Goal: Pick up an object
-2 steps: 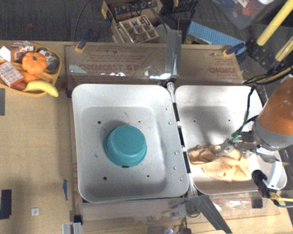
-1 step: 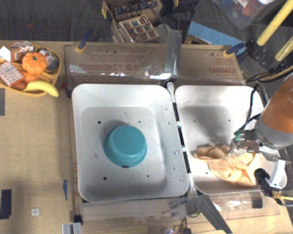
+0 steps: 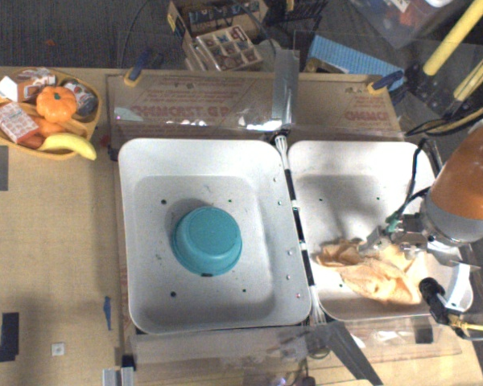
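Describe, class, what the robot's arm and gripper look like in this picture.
The arm is a rounded grey body with a broad orange band above the wrist. A black cable loops along it. The gripper is small, metallic grey, with a green spot beside it.

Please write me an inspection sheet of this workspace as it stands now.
Surface: two white bins, left bin and right bin, side by side on a bench.
Job's things: teal bowl upside down in left bin; tan cloth crumpled in right bin.
Clutter: fruit basket at bench's far left.
Gripper: gripper low over the cloth's edge.
Cables: black cable along the arm.
Surroundings: boxes and crates behind the bench.
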Robot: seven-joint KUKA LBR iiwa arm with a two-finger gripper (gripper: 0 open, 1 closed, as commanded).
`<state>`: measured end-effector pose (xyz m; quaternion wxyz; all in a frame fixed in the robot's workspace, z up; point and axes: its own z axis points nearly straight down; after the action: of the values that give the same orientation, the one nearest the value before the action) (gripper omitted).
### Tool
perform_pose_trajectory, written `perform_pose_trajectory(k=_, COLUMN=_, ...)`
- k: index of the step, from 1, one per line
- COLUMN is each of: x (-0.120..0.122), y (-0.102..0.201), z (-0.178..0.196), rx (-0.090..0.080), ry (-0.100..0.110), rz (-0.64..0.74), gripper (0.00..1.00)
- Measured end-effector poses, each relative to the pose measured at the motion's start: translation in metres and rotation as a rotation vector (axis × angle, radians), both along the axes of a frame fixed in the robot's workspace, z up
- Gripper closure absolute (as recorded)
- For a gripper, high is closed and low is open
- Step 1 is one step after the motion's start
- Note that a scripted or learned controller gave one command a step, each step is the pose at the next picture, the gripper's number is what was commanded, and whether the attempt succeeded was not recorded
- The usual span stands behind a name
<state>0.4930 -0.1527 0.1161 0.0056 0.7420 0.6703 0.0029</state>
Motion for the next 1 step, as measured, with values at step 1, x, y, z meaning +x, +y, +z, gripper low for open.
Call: perform_pose_trajectory(k=1, x=0.0135, y=-0.0494, z=-0.0277, rx=0.008, ry=0.005, rz=0.000, gripper=0.00)
